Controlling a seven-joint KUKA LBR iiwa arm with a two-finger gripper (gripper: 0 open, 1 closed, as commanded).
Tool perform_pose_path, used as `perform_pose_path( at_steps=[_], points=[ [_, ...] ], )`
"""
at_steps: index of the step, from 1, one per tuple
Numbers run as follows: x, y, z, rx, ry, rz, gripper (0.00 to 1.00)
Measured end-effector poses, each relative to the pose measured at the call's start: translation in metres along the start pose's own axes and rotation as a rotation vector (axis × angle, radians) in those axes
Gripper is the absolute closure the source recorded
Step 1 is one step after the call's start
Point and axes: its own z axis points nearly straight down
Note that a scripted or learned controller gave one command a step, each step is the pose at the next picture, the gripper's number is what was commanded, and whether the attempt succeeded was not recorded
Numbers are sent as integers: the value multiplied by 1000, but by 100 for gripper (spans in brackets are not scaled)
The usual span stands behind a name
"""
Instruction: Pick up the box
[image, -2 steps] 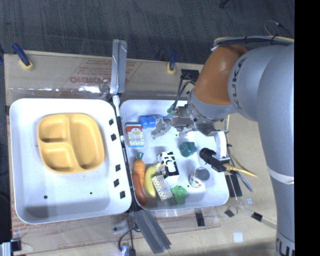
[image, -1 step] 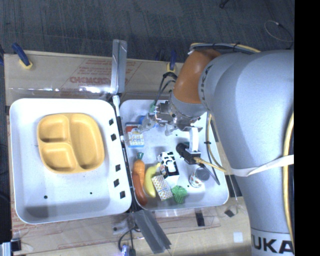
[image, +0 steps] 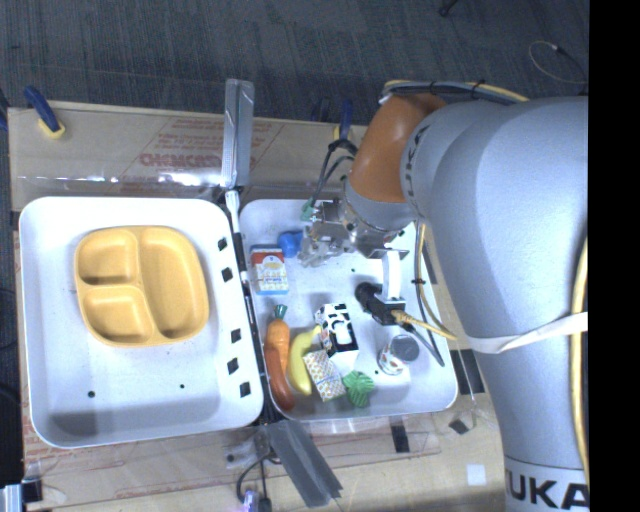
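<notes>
The small red-and-white cardboard box (image: 268, 270) lies at the right white bin's (image: 440, 385) left wall; the metal tool (image: 322, 240) hovers just beside it; its opening I cannot tell.

text: "UKA" | on: arm base (image: 545, 488) | cardboard print (image: 180, 150): unreadable

Setting: robotics lab. Evidence: large grey KUKA arm (image: 500, 260) with orange band; two white bins (image: 60, 400) side by side on a board-topped desk (image: 150, 140); blue clamps (image: 43, 112) at the desk edge; loose cables (image: 555, 55) on dark floor.
</notes>
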Motion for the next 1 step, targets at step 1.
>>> perform_pose_path(
  at_steps=[1],
  points=[
    [7, -4, 29, 3, 1, 424, 100]
  ],
)
